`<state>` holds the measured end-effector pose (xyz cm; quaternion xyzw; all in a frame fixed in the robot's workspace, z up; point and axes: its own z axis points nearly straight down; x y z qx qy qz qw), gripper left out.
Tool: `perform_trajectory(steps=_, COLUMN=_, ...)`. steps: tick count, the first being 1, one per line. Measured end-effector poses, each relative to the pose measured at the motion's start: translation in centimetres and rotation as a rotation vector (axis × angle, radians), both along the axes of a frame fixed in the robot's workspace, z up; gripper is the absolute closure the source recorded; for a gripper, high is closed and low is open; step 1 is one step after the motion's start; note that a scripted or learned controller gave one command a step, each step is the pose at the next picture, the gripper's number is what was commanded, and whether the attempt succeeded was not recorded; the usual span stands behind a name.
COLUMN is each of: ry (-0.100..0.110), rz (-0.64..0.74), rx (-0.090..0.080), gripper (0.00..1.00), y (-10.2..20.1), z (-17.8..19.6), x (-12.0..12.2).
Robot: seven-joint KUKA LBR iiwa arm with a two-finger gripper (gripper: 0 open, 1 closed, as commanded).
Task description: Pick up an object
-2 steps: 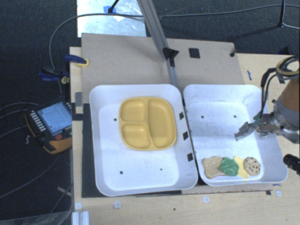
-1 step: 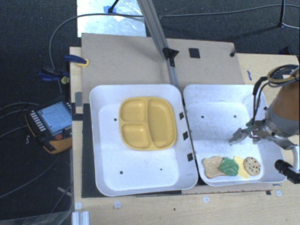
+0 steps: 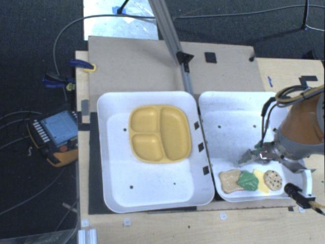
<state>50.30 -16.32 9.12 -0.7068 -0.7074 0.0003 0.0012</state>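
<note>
1. Two white bins (image 3: 152,197) are sitting on a bench, filling the middle of the frame.
2. Food toys (image 3: 250,181) are lying at lower right, just below the claw (image 3: 250,157).
3. I cannot tell the claw's opening.

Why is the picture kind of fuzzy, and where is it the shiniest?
Camera view: the whole picture is soft and grainy, so the small food in the right bin looks smudgy. The brightest patch is the floor at top left. The white bins are bright but not washed out; the yellow tray casts only a faint shadow.
</note>
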Motion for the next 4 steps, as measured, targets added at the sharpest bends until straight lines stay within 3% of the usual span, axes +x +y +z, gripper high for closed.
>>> perform_trajectory(steps=1, ry=-0.005, rz=0.000, rx=-0.002, gripper=1.00, y=-0.1, z=1.4, x=0.1)
perform_trajectory(steps=3, ry=-0.010, rz=0.003, rx=-0.004, gripper=1.00, y=-1.0, z=13.8, x=0.5)
perform_trajectory(steps=4, ry=-0.008, rz=0.004, rx=-0.003, gripper=1.00, y=-1.0, z=17.6, x=0.7)
